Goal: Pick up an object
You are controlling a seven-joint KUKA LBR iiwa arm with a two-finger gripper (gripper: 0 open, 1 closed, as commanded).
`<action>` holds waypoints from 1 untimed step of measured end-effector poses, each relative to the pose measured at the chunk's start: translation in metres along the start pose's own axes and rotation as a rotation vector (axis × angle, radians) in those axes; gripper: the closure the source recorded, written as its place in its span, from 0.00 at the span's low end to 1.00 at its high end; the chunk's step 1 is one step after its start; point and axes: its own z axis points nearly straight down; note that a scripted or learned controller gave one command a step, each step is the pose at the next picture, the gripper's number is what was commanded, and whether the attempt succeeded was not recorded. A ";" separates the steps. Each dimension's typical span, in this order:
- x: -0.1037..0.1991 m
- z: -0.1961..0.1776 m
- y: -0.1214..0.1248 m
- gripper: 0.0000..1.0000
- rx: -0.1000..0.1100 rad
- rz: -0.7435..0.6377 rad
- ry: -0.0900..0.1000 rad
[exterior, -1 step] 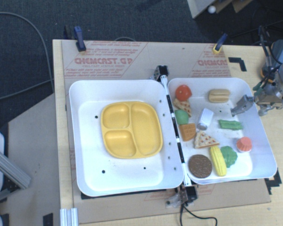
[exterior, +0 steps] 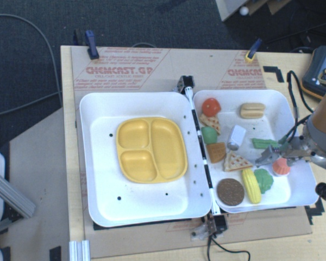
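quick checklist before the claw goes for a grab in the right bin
1. Claw over the right bin: ok.
2. Toy within reach: ok, orange piece and green strip lie beside it.
3. Something between the fingers: cannot tell.
4. Target stands apart: not ok, corn, green toy and pizza slice crowd close.
5. Yellow tray in the left bin, out of the way: ok.

Red "CHEMCAST GP" (printed twice) marks the board (exterior: pixel 152 64).
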 end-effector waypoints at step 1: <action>0.052 0.084 0.001 0.00 -0.002 -0.001 0.000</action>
